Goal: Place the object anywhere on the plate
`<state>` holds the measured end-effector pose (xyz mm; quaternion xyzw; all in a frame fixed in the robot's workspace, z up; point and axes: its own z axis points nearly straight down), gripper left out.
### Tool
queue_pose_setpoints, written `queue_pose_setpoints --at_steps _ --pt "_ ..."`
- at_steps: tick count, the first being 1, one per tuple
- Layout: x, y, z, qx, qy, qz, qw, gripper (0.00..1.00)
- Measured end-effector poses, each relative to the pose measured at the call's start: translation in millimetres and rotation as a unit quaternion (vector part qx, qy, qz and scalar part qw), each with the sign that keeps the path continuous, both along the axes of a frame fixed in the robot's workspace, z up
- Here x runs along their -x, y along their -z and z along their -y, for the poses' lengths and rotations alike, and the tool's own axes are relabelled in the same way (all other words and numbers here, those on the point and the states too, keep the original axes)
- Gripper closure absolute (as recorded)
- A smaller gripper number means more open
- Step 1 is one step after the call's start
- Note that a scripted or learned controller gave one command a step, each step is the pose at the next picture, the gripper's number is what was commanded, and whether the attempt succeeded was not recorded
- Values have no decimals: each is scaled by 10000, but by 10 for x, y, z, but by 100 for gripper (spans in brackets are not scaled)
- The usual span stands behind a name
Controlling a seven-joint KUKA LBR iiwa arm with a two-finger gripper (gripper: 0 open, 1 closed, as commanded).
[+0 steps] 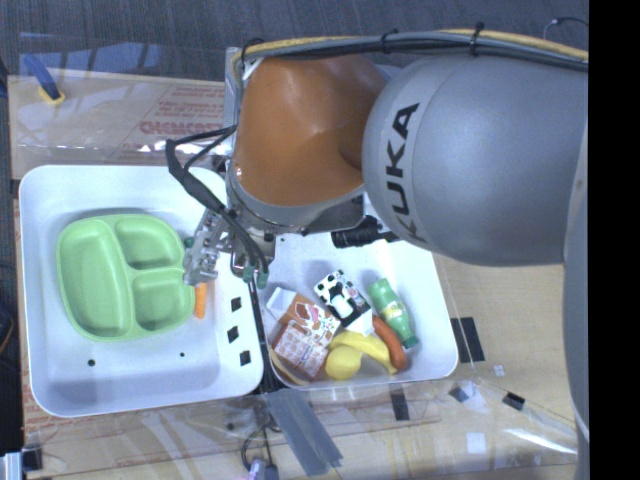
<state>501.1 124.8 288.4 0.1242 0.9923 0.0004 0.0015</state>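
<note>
1. The fingers hang over the left bin, at the right rim of the green plate; they are a small metallic cluster, and whether they are spread or closed cannot be made out.
2. Directly under the fingers, touching or almost touching their tips, a small orange carrot-like object stands nearly upright beside the plate's right edge. Whether the fingers grip it cannot be told, nor whether it rests on the rim or on the bin floor just beside it.
3. Just left of the fingers lies the plate itself, a three-compartment tray; its sections appear bare.
4. Just above and to the right of the fingers, the arm's orange band and grey wrist marked KUKA fill the upper right.
5. Further right and below the fingers, the right bin holds a pile: a printed snack packet, a yellow banana-like toy, a black-and-white cow-patterned piece, a green bottle and a red-orange sausage-like item, all touching one another.
6. Farthest from the fingers, clear plastic sheeting covers the desk beyond the bins.
</note>
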Motion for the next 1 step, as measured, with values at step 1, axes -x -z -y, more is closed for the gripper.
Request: queue_pose_setpoints --at_steps 1 --pt "-11 -108 -7 -4 -19 19 10000 100"
